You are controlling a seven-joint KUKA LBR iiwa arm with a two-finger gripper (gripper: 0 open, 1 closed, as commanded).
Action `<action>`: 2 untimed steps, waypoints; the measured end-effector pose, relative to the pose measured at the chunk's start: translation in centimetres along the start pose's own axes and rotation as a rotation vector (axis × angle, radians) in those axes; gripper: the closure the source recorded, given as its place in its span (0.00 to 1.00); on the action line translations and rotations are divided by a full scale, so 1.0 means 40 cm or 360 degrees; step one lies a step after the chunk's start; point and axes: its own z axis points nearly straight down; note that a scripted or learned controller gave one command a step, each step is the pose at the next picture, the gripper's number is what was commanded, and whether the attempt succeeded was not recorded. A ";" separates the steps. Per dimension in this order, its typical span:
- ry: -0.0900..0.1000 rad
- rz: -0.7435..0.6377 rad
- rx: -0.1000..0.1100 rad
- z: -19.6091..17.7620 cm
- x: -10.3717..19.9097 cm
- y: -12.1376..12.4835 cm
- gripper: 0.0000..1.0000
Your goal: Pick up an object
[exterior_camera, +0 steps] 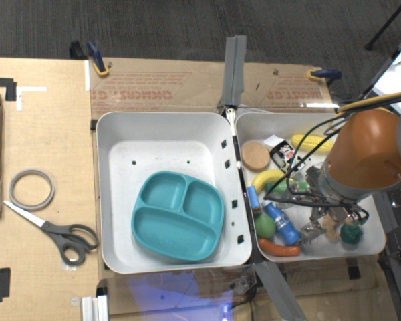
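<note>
The right bin holds several small things: a tan round disc, a yellow banana, a blue bottle, a green ball, a red sausage-shaped piece and a dark green lump. My gripper hangs low over the bin's front right part, between the blue bottle and the dark green lump. A small tan piece lies right beside it. The orange band and cables hide the bin's middle.
A teal divided plate lies in the left bin. A black-and-white packet and a second yellow item sit at the back of the right bin. Scissors and a tape roll lie on the bench at left.
</note>
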 end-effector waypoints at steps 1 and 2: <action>-0.0002 -0.0130 0.0008 -0.002 0.008 0.026 0.00; -0.0002 -0.0571 0.0002 -0.001 0.097 -0.184 0.00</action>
